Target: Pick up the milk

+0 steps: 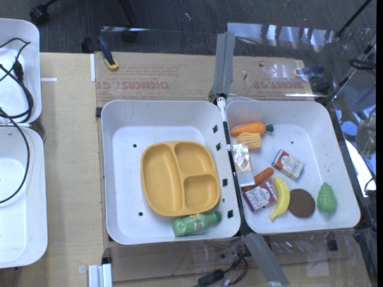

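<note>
The left bin (119,178) holds a yellow tray (179,178) and, at six o'clock, a green bottle (195,223). The right bin (326,136) holds the milk (288,164), banana (280,200) and carrot (250,128). I cannot tell the tool's state.

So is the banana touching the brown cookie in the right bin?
Touching: the camera view shows the banana lying against the left edge of the brown cookie, with no gap between them.

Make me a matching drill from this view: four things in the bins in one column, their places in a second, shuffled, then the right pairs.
Things
1. yellow tray
2. green bottle
3. carrot
4. banana

Places
A. right bin, far end
B. left bin, middle
C. right bin, near end, beside the brown cookie
D. left bin, near edge, lying on its side

Pairs: 1-B, 2-D, 3-A, 4-C
</note>
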### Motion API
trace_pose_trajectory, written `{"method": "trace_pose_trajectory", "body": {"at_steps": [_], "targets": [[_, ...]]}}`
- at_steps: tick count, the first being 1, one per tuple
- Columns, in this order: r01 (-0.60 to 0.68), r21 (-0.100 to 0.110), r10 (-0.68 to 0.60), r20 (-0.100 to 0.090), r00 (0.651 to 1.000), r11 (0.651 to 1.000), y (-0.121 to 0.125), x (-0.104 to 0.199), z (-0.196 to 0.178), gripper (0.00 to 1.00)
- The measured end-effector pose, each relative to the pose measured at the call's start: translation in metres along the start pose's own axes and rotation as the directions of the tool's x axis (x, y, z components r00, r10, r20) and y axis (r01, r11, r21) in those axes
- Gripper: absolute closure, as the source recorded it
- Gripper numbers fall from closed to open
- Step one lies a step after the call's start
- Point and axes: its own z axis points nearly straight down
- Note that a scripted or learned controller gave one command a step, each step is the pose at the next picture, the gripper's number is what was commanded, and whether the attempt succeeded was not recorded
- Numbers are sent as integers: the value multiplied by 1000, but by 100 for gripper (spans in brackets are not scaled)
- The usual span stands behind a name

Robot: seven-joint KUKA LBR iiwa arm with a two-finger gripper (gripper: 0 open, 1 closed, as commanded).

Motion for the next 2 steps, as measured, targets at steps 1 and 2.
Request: {"method": "trace_pose_trajectory", "body": {"at_steps": [1, 2], "targets": [[227, -1, -227, -1, 974, 974, 51, 15, 14, 100], [687, -4, -687, -1, 727, 727, 41, 16, 136, 100]]}}
